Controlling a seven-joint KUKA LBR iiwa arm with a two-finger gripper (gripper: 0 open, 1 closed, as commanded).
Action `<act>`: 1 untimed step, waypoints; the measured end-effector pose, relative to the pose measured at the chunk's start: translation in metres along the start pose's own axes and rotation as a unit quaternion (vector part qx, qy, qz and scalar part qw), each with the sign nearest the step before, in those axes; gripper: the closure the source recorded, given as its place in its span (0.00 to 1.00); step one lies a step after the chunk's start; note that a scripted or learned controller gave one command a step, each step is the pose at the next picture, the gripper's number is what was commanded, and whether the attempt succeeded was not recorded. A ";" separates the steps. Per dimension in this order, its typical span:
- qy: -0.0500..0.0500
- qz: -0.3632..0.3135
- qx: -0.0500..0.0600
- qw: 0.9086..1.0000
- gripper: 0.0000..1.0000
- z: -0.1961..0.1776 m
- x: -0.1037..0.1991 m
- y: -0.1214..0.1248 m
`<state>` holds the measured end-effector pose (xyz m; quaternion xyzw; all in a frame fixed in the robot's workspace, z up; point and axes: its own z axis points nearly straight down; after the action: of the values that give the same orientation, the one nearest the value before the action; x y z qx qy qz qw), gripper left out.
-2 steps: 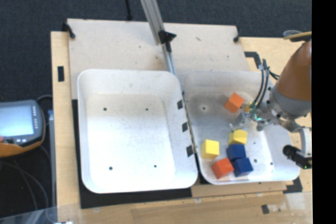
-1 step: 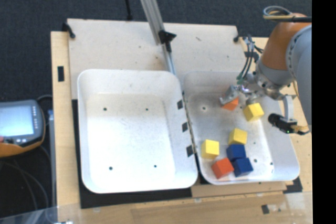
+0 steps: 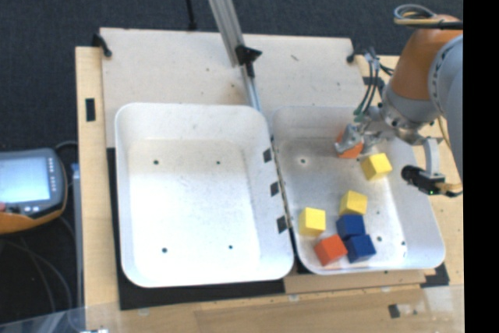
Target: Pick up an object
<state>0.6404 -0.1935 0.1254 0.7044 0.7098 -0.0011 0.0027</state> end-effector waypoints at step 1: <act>0.004 -0.001 -0.002 1.000 1.00 -0.075 0.128 0.012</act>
<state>0.6511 -0.0646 0.1996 0.7038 0.7104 0.0029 0.0012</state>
